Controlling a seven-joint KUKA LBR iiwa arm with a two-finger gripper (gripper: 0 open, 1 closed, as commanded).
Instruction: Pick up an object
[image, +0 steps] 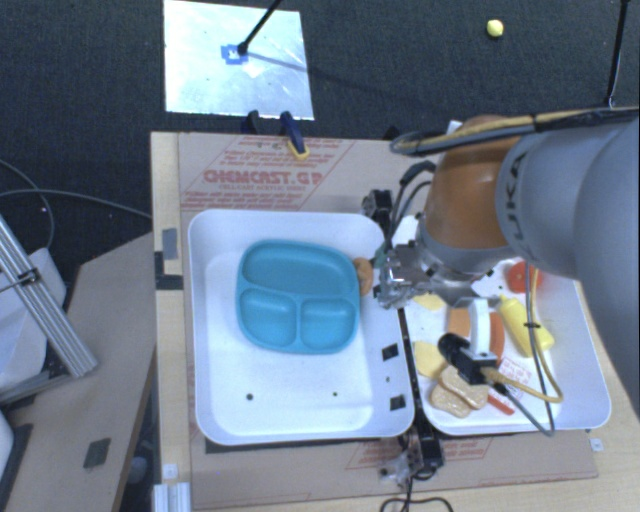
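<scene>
Crowding the right bin (590, 400) — toy foods (470, 385) under the arm (560, 200), blue tray (298, 296) left, jaws' state unreadable.

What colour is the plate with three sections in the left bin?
The divided plate is turquoise blue, clear in the camera view.

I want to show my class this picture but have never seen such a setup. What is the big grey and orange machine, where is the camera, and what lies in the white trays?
The grey and orange machine is a robot arm reaching in from the right. One fixed camera looks down from above at a slant. Two shallow white bins sit side by side on the bench. The left bin holds a blue divided plate. The right bin holds small toy-like food pieces, among them a yellow one and a tan one. The claw sits low near the wall between the bins, beside a small orange-brown piece; whether it holds anything cannot be made out.
</scene>
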